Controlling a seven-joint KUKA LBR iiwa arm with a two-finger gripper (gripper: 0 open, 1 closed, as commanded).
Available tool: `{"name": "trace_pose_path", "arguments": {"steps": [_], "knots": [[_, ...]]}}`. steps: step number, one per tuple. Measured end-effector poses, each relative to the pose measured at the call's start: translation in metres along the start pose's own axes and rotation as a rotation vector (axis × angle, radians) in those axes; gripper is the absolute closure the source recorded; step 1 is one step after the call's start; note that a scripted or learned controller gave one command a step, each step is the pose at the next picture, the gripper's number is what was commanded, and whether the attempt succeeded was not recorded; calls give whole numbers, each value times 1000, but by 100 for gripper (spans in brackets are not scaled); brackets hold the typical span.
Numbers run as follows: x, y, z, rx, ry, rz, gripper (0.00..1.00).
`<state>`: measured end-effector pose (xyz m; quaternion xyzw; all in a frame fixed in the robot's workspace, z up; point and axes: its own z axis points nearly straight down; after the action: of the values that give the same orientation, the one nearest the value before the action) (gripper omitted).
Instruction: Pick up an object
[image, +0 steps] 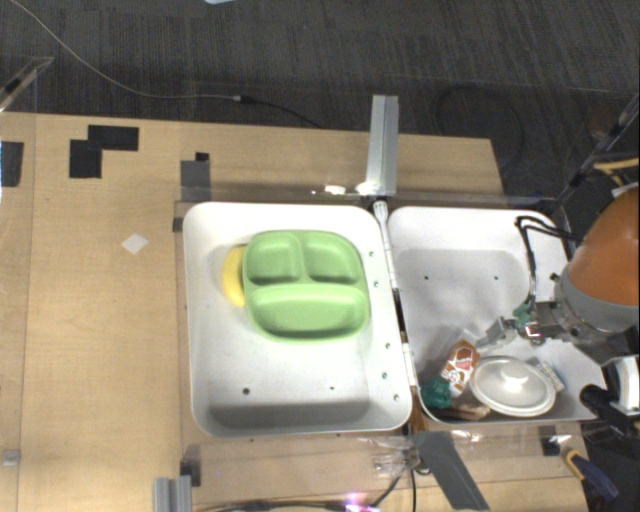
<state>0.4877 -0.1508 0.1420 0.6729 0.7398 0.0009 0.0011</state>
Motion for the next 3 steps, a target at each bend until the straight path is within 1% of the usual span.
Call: {"name": "trace_pose_path", "arguments": {"steps": [1, 2, 3], "knots": [[30, 12, 25, -30, -12, -175, 0], [42, 20, 30, -52, -36, -363, 0], [40, 32, 30, -51, -38, -611, 0]]}}
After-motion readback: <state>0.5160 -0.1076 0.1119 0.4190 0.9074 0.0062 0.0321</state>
